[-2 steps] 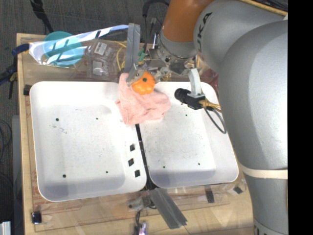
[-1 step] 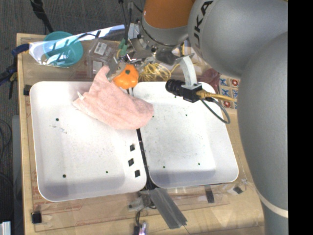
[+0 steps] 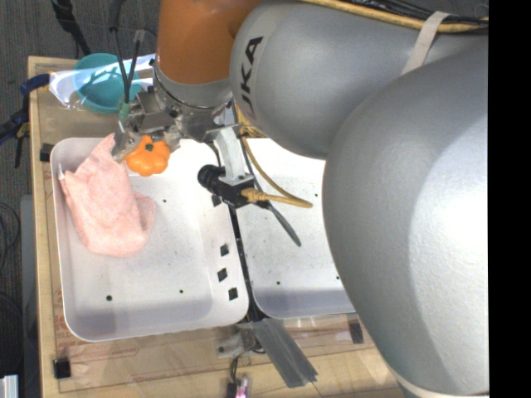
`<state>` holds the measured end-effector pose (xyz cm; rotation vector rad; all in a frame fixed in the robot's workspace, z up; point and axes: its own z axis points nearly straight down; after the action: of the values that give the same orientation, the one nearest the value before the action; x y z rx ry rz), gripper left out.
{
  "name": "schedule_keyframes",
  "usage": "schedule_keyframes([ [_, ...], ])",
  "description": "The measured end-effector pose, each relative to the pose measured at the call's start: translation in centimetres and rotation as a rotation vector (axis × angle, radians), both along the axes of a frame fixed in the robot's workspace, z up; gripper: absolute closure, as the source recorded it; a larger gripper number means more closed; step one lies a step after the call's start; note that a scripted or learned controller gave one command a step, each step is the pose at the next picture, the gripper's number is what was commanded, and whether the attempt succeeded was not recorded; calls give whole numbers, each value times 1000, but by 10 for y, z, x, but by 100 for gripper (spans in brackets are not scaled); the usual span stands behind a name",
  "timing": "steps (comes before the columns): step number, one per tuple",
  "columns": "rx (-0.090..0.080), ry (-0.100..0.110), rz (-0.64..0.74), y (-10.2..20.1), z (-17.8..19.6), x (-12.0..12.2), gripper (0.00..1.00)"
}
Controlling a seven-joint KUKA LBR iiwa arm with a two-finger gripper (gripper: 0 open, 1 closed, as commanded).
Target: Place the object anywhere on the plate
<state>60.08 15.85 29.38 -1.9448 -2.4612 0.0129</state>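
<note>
End effector gripping orange object at left bin's far edge; lift clear of pink cloth first.

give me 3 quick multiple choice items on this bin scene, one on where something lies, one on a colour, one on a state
1. Where does the pink cloth lie?
A. in the left bin
B. in the right bin
C. on the bench outside both bins

2. What colour is the small round object at the gripper?
A. green
B. orange
C. blue

3. How does the cloth lie?
A. folded into a neat square
B. hanging over the bin's rim
C. crumpled in a heap on the bin floor

Answers:
1 A, the cloth rests on the floor of the left bin, toward its far-left corner.
2 B, the object is plainly orange, beside the cloth.
3 C, the cloth shows bunched, uneven folds within the bin.
</note>
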Motion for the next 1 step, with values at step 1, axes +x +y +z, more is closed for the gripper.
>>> schedule_keyframes([
  [1, 0, -1, -1, 0, 1, 0, 0],
])
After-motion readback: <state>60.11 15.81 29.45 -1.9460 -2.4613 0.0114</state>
